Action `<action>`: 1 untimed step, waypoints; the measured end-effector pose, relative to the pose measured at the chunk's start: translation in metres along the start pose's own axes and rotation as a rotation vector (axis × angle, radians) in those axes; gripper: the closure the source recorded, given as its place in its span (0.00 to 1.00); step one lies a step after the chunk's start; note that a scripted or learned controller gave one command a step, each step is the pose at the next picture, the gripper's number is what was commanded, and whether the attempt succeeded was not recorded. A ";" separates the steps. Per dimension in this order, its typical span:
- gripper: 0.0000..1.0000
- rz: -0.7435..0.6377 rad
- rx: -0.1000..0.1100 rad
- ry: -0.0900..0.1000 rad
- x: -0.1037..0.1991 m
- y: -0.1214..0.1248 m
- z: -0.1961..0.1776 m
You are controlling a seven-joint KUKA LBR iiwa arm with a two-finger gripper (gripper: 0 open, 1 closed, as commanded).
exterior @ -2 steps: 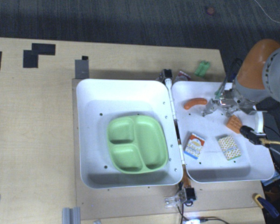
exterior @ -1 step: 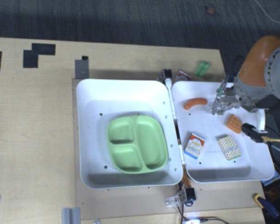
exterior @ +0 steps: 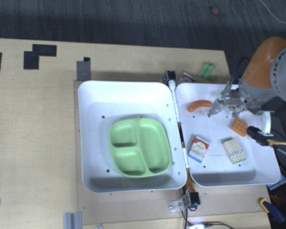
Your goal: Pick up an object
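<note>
We see the pincer (exterior: 225, 106) at the upper right of the frame, its fingers spread apart and holding nothing. Just left of it lies a small orange sausage-shaped toy (exterior: 199, 105) in the right white bin (exterior: 229, 175).

Wooden bench (exterior: 33, 142) bearing two white bins (exterior: 90, 128)

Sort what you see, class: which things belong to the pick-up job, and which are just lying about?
Belongs to the job:
gripper
sausage
orange cracker
small box
patterned packet
right bin

Just lying about:
green plate in the left bin
green object on the bench
</note>
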State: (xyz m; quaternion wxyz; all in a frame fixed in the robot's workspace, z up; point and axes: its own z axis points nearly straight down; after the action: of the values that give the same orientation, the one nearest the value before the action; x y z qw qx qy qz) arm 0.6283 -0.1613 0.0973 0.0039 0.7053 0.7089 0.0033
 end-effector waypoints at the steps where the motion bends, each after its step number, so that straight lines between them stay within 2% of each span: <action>1: 0.00 0.001 0.005 0.001 0.049 -0.026 0.011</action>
State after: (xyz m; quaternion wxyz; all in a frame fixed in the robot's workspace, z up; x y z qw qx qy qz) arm 0.6026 -0.1126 0.0858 0.0020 0.7057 0.7085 0.0019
